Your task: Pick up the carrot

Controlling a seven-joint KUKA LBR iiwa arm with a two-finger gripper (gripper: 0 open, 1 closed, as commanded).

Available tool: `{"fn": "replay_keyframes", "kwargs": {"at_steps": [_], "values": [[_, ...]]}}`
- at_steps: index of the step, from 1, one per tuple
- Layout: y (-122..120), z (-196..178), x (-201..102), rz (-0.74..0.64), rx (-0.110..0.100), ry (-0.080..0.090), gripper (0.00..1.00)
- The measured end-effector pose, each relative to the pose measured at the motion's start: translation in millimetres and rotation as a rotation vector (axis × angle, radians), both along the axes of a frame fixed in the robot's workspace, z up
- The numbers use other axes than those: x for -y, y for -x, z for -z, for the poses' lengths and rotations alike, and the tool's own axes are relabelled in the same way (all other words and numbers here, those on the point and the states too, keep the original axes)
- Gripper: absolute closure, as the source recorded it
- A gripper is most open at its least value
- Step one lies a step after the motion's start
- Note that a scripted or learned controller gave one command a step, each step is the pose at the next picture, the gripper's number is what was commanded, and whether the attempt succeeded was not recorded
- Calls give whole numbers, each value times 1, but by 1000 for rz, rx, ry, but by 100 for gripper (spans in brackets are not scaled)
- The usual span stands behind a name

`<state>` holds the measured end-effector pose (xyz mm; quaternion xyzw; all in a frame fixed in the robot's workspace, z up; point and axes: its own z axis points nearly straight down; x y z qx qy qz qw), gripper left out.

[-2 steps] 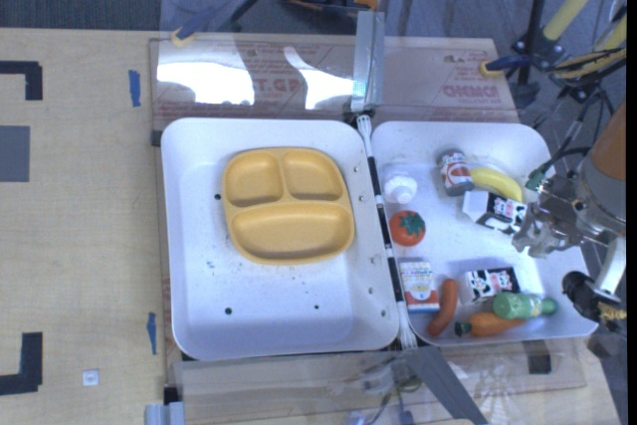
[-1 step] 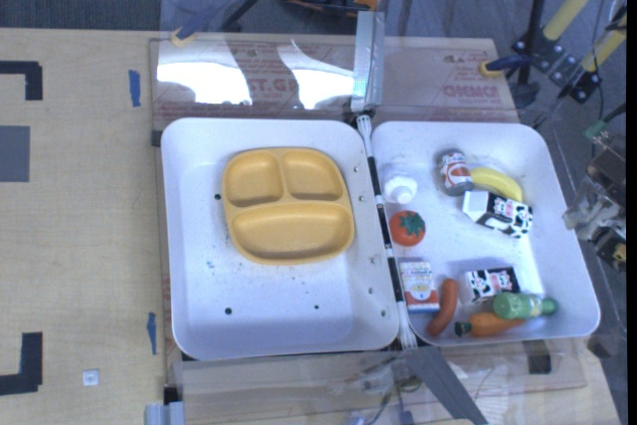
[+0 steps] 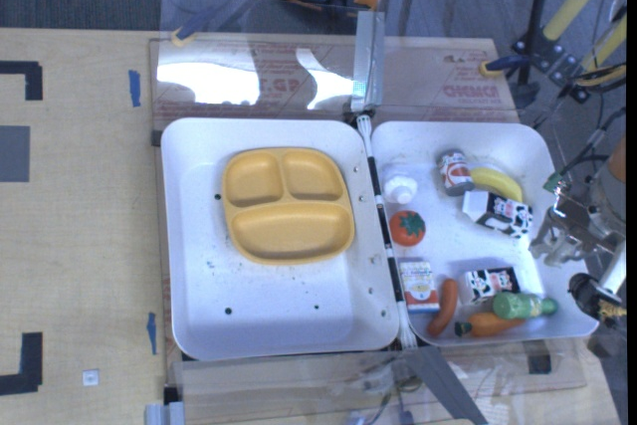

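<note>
The carrot lies at the right bin's near edge, touching a green bottle and just beside a sausage. The gripper hangs over the bin's right rim, well apart from the carrot; whether it is open or closed I cannot tell. The crowding could make a grab catch the bottle instead, or nudge the carrot against the wall.

Hand at right edge, hanging low, wrist above
</note>
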<state>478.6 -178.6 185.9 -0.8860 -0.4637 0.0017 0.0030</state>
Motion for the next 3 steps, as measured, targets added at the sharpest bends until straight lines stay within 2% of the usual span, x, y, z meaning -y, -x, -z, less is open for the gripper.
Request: {"fn": "replay_keyframes", "kwargs": {"at_steps": [1,2,3], "values": [[-18,-53,30,327,3,5,100],[-50,-47,44,761,1,7,100],[-24,-13,44,762,-4,4,100]]}}
